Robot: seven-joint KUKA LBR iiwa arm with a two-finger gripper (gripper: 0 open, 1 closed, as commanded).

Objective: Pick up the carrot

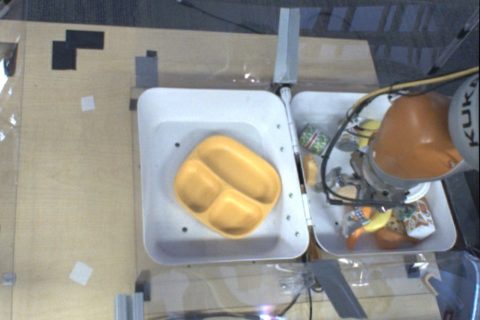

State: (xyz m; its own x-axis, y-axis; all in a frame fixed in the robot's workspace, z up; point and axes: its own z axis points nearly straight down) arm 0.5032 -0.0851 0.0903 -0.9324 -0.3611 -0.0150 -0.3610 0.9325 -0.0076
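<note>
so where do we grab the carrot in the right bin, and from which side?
A guess: only the carrot's orange end shows, near the right bin's front wall, beside the banana and under the arm's wrist. Take that exposed end from above, closing across its narrow width. The rest of it is hidden, so its long axis is uncertain.

Fixed overhead camera, slanted down, both bins (150, 161) visible

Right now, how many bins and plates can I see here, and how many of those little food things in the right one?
White bins: 2 (left bin, right bin)
Yellow divided plate: 1
Food items I can make out beside the arm: about 5, including a green can
Total: about 8
</note>
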